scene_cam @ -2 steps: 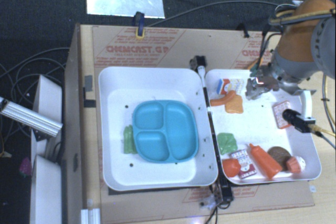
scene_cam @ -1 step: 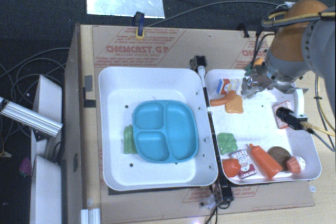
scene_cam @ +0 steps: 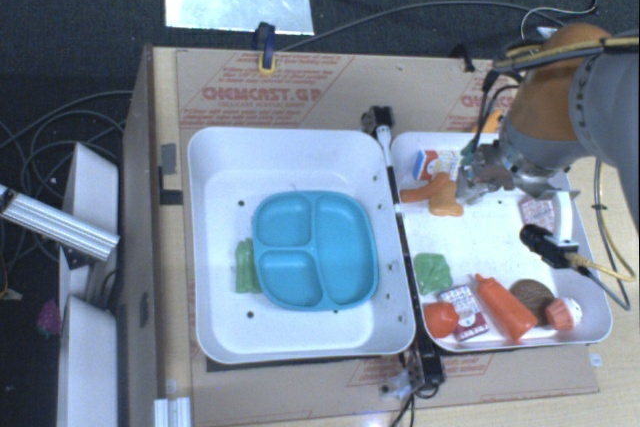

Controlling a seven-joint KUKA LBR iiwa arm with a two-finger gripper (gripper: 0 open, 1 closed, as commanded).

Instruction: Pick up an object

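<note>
Since the pincer (scene_cam: 478, 179) hangs over the 12 o'clock end of the right bin (scene_cam: 480, 240), the nearest candidate is the orange piece (scene_cam: 440, 201). It lies on the bin floor just beside the pincer at its 8 o'clock, close to the wall shared with the left bin (scene_cam: 300, 155). Clock is read in the camera view, 12 at the top. Can't tell whether the pincer is wide or narrow, since the wrist body blocks that from this angle. Orange piece looks elongated, long axis roughly 9-to-3 with a slight tilt, fatter end toward the pincer; the shape is blurry, so treat that as a guess. A white carton (scene_cam: 428, 163) with red and blue print sits at its 11 o'clock, touching or nearly so, can't resolve which. My read: the move needs a short shift toward 8 o'clock, then a descent with the closing line across the long axis, i.e. 12-to-6. Risk: carton and bin wall crowd the 9 o'clock side, so a grab at the fat 3 o'clock end has more room. Other options are farther: pink packet (scene_cam: 540, 212) at the pincer's 4 o'clock, green piece (scene_cam: 432, 270) at 7, orange-red bottle (scene_cam: 505, 308) well apart toward 6. Single arm, so no choice of reach. Nothing lifted yet.
</note>
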